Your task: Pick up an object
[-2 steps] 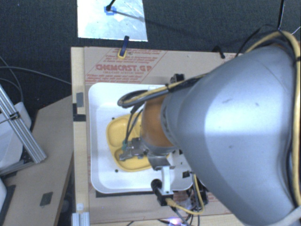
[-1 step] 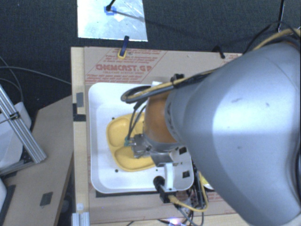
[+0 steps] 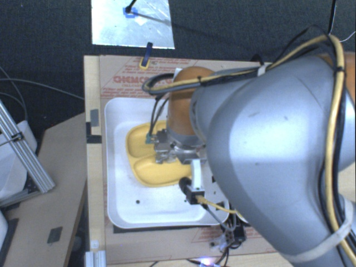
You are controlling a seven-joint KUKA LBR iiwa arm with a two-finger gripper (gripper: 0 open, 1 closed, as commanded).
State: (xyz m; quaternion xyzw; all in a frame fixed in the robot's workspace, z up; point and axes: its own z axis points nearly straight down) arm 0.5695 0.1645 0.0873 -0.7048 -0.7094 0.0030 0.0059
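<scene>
The tool point(image 3: 162, 152) is seen low in the left white bin point(image 3: 119, 166), hanging below the orange band point(image 3: 183, 107) of the grey arm point(image 3: 267, 149), directly over a yellow object point(image 3: 147, 168). Whether it is open or closed, and whether anything is held in it, cannot be told from this slanted view, since its end is masked by its own body.

The yellow object is lying on the bin floor, toward the bin's back and middle, partly covered by the wrist. Two rounded lobes are shown, with a shallow crease between them; what kind of thing it is cannot be settled. By its smooth, matte, bulging surface it is judged to be light and probably soft or hollow, so some give under pressure is to be expected, and slipping off a rounded flank is likely. A hold would best be taken across a narrow part, at the crease or over one lobe's edge, rather than across the full width.

A black cable point(image 3: 156, 82) is looped behind the wrist, above the cardboard point(image 3: 122, 77) under the bin.
</scene>
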